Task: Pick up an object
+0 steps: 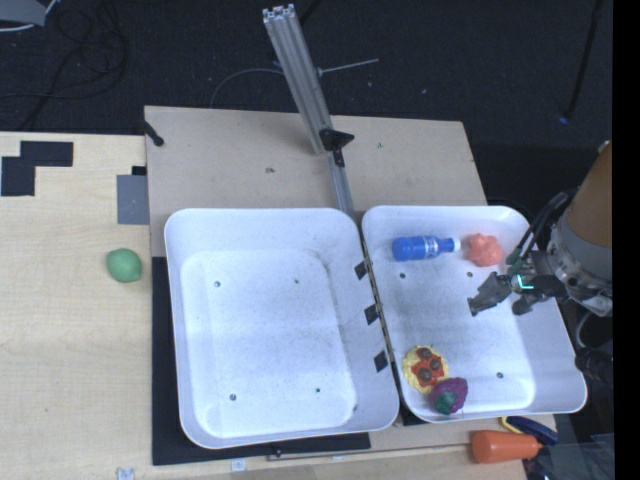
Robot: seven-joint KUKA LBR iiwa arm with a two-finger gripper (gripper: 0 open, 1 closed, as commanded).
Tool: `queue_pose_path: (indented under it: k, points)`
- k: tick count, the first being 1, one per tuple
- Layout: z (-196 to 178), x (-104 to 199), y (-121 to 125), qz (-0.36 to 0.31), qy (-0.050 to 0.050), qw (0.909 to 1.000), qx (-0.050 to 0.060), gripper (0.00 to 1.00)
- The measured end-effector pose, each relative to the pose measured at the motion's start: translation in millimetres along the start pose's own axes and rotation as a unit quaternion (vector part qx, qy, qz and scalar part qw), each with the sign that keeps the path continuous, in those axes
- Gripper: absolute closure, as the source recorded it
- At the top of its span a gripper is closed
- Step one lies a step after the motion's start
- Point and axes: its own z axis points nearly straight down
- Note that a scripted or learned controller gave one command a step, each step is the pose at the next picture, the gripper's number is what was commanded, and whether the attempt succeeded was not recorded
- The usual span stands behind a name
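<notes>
Gripper (503,300) hangs over the right bin (545,393), fingers apart, gripping nothing I can see. Blue bottle (423,247) and orange lump (484,250) lie near the bin's far wall.

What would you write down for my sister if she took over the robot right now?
Gripper: over the right bin, near its right side, holding nothing that can be seen.
Right bin: blue bottle and an orange-pink lump at the far end; a yellow toy with red spots and a purple-and-green toy at the near end.
Outside the bins: a green ball on the bench to the left, an orange object below the right bin.
Done: nothing picked up yet.
Left: choose an object, probably in the right bin, grasp it and lift it.
</notes>
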Motion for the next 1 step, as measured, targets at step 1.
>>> queue_pose_path:
  k: [1]
  points:
    - [0.0,0.0,0.0,0.0,0.0,1.0,0.0,0.0]
